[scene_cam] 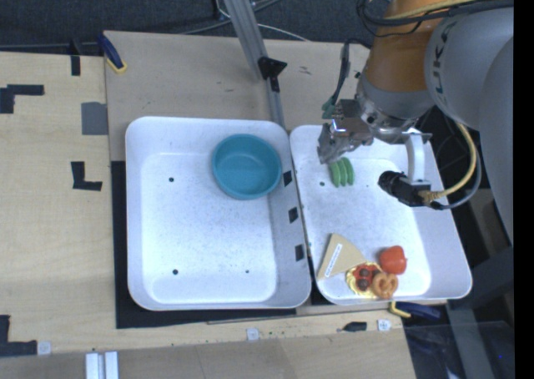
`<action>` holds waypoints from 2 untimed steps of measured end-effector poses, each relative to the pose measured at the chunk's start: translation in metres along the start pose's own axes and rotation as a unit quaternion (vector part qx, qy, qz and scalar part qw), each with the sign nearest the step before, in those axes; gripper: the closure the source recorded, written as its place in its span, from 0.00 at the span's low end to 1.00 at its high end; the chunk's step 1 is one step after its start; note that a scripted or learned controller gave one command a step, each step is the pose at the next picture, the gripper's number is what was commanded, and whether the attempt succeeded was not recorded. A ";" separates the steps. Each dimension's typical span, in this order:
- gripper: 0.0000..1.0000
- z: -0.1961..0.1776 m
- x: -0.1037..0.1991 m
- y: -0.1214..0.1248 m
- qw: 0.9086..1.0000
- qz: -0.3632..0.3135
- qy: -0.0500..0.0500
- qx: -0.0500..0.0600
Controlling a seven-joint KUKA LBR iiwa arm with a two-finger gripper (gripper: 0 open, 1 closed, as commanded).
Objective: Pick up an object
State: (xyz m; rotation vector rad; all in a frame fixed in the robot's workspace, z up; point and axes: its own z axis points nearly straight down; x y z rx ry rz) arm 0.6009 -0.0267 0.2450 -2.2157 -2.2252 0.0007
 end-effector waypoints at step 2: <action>1.00 0.019 0.109 0.029 1.000 0.000 0.000 0.000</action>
